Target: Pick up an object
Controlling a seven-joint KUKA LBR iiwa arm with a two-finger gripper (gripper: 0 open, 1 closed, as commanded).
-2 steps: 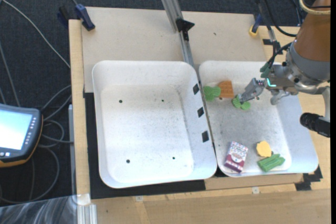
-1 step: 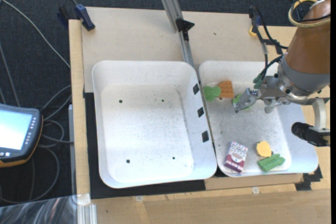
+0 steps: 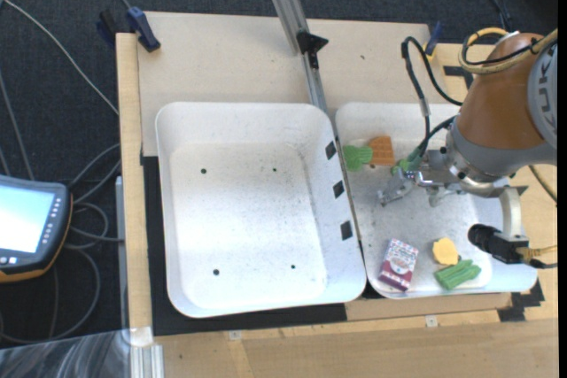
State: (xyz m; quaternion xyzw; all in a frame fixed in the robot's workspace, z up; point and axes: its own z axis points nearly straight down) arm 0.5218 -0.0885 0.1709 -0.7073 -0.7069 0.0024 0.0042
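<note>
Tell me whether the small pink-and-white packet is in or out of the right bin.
In. The small pink-and-white packet lies flat on the right bin floor, near its front rim.

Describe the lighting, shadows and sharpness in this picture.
Camera view: even, soft light, no harsh glare on the white bins; faint shadow under the pincer on the right bin's floor; the small box and yellow piece look reasonably sharp, the pincer slightly soft; the box's print is too small to read.

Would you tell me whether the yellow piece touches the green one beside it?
Touching: the camera view shows the yellow piece overlapping the green piece with no gap.
</note>
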